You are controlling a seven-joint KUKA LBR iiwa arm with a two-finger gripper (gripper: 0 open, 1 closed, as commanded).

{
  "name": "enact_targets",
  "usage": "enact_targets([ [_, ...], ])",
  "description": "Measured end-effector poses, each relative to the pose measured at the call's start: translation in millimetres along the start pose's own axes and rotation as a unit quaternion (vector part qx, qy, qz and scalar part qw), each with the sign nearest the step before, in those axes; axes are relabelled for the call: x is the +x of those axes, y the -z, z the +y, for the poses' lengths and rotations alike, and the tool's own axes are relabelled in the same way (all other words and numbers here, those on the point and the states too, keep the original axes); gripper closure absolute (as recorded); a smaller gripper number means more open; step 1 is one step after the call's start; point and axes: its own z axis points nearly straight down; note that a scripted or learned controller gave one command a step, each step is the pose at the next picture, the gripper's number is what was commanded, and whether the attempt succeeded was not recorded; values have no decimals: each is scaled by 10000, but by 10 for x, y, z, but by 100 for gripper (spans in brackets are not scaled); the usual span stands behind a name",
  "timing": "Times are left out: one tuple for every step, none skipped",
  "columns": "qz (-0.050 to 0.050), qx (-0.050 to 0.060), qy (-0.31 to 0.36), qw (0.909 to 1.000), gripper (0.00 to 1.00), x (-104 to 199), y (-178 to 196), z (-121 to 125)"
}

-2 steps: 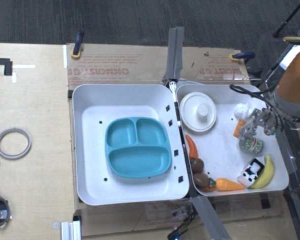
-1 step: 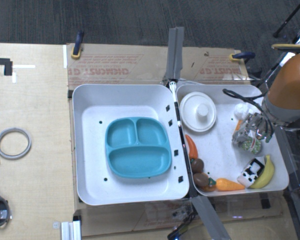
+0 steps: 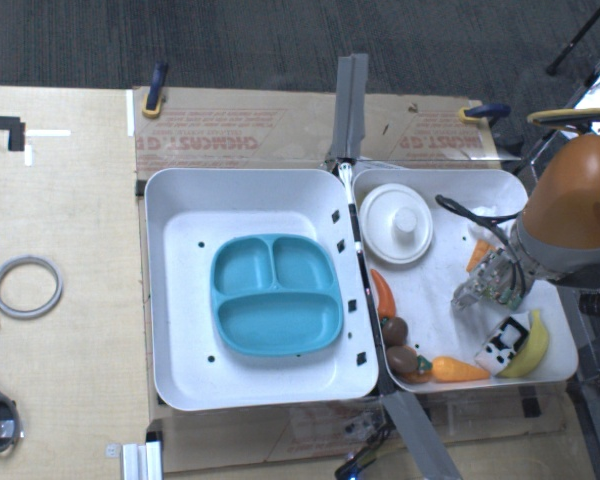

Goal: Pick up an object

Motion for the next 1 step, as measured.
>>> enact_targets([
  [-18,-2,149,9999,0,-804,9,452],
])
